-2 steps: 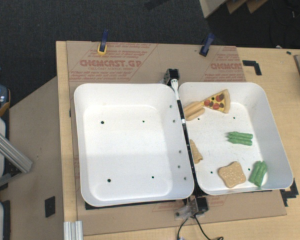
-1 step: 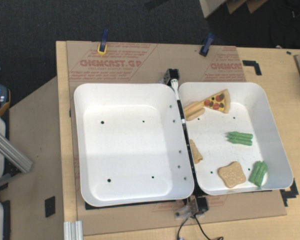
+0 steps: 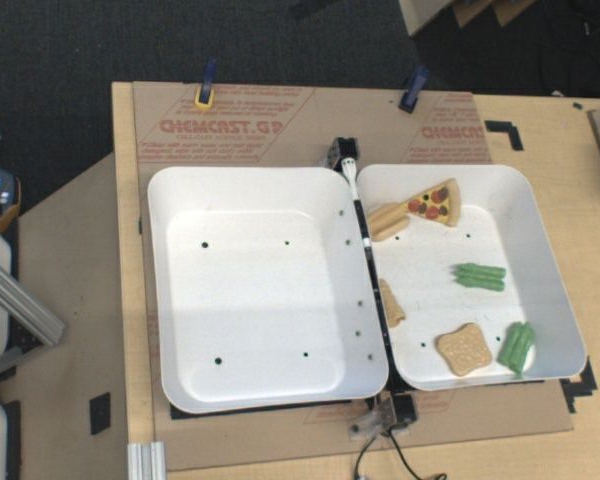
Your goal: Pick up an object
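The right bin (image 3: 540, 258) holds several toy foods. A pizza slice (image 3: 435, 204) lies near its back edge, with a tan bread roll (image 3: 387, 220) just left of it. Green beans (image 3: 479, 276) rest in the middle right. A slice of toast (image 3: 465, 349) sits near the front, beside a green pea pod (image 3: 517, 347) at the front right. A small tan piece (image 3: 390, 303) lies against the bin's left wall.
The left bin (image 3: 180, 268) has bare white floor. Both bins rest on a cardboard sheet (image 3: 280, 118) held by a yellow clamp (image 3: 206, 90) and a blue clamp (image 3: 414, 88) at the back. Cables (image 3: 380, 438) run out at the front.
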Tool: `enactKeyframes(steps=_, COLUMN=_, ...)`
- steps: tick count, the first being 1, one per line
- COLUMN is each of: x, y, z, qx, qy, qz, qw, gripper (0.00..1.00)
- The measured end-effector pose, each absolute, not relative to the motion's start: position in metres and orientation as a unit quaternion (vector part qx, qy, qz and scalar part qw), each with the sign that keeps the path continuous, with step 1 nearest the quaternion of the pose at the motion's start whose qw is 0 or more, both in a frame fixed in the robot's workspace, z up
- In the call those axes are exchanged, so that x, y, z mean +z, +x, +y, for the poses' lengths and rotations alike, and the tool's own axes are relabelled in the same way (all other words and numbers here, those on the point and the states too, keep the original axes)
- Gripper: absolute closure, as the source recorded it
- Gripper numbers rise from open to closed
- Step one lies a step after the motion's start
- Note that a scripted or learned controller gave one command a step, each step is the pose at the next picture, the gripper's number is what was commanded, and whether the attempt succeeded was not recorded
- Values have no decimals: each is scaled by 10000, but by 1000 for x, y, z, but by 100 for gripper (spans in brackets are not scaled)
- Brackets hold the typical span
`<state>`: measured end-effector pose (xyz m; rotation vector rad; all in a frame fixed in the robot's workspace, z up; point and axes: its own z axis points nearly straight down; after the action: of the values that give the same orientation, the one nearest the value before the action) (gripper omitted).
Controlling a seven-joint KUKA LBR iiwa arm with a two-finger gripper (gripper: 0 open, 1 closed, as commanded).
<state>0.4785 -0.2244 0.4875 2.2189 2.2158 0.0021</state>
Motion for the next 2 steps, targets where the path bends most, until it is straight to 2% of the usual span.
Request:
enactKeyframes(steps=1, x=473, y=480, z=-192, qx=-3, qy=7064, qz=7079, qw=-7, gripper=100)
enactKeyframes(steps=2, x=349, y=478, z=-225, qx=-30, qy=7083, qz=7059, qw=-54, gripper=100)
